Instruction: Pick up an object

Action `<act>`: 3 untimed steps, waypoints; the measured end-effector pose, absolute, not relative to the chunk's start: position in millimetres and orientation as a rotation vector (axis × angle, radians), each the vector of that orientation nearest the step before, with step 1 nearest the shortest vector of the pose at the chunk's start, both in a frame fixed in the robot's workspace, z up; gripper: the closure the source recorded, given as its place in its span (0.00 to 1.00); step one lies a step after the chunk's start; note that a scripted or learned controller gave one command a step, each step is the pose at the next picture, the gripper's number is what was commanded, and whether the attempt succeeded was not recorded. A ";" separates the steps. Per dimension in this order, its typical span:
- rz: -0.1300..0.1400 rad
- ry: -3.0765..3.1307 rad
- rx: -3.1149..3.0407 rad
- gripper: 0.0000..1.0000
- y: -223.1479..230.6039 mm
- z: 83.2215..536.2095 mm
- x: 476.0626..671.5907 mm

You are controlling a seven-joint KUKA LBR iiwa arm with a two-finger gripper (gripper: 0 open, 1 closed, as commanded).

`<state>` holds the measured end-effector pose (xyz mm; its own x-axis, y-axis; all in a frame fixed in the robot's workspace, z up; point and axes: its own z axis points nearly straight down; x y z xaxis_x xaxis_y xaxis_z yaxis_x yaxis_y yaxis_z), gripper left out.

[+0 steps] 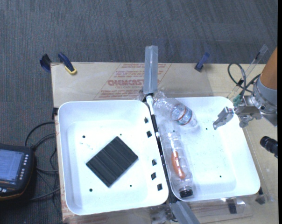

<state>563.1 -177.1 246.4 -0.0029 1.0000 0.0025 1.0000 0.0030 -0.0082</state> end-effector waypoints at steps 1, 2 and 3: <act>0.006 -2.235 -2.198 0.00 -106.1 132.6 613.2; -0.026 -2.405 -2.062 0.00 -91.8 95.8 608.1; 0.005 -2.350 -2.080 0.00 -67.7 183.9 644.7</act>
<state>644.7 -67.7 183.9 -0.1214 0.9926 0.0007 0.9926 0.1214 -0.0051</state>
